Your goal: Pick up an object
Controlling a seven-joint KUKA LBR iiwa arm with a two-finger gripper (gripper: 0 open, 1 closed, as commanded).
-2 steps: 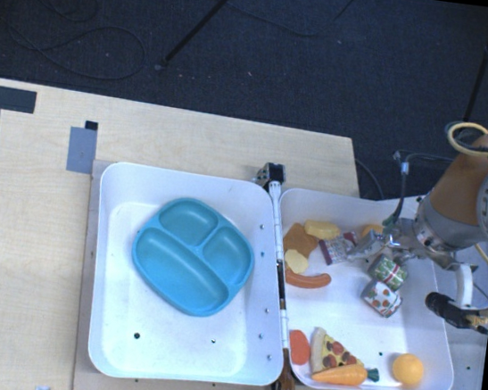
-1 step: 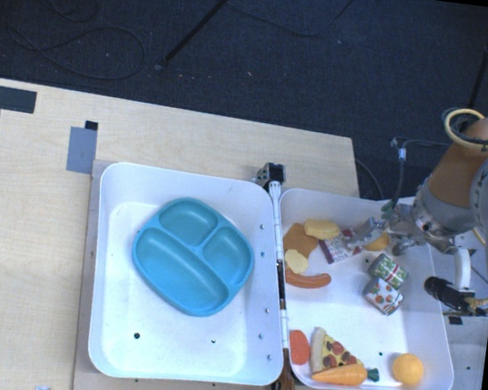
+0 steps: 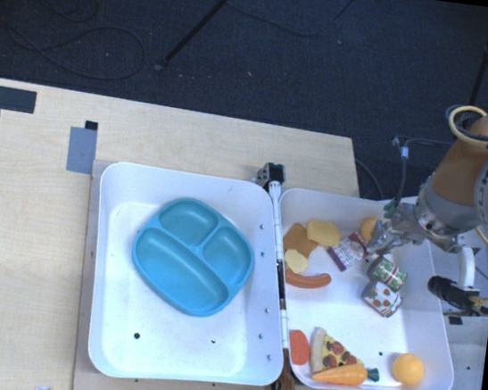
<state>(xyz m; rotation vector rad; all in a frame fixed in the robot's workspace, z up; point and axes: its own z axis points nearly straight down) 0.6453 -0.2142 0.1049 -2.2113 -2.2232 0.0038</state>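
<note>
Arm (image 3: 467,180) low over right bin (image 3: 438,352)

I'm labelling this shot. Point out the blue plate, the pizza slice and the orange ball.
blue plate (image 3: 192,255), camera view, middle divider.
pizza slice (image 3: 333,350), camera view, topping.
orange ball (image 3: 408,369), camera view, centre.

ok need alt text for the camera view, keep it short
A grey and orange robot arm reaches from the right into the right bin, its gripper low among toy foods near a small can. The left bin holds a blue divided plate.
</note>
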